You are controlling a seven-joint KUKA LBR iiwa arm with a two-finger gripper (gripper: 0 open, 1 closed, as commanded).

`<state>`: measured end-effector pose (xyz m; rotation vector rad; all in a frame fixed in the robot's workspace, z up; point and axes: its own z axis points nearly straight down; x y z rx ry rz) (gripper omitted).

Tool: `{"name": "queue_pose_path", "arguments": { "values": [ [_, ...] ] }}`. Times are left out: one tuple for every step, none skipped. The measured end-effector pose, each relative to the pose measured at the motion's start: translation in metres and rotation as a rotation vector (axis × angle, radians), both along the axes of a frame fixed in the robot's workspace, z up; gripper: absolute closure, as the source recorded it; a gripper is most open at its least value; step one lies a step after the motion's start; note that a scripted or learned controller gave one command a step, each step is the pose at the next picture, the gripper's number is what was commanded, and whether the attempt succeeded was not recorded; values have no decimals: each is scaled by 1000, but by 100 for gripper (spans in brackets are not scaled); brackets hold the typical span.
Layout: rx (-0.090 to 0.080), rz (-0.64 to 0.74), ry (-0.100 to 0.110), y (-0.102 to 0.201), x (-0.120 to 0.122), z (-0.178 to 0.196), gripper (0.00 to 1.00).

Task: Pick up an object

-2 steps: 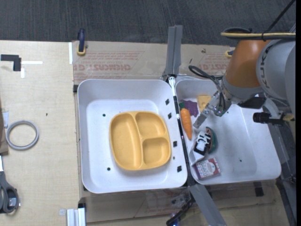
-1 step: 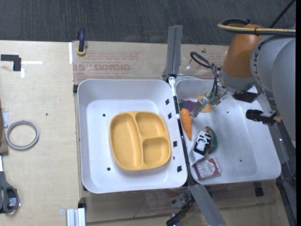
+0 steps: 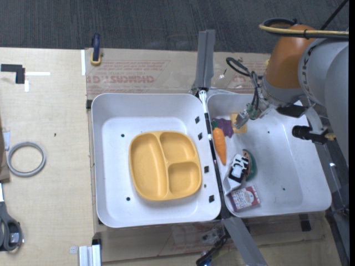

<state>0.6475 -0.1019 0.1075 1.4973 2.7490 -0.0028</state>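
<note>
My gripper hangs low over the far left corner of the right bin, under the grey arm with its orange band. Its tip is right beside a purple item and a small tan piece; whether it touches either is unclear. An orange carrot lies along the bin's left wall just in front. Nearer the front sit a black-and-white object on a teal disc and a small red packet.
The left bin holds a yellow divided plate. A grey divider post stands between the bins at the back. On the bench at left lie a roll of tape and scissors.
</note>
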Motion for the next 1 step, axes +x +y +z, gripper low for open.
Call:
{"name": "queue_pose_path", "arguments": {
  "values": [
    [8, -823, 7, -42, -10, -16, 100]
  ]
}}
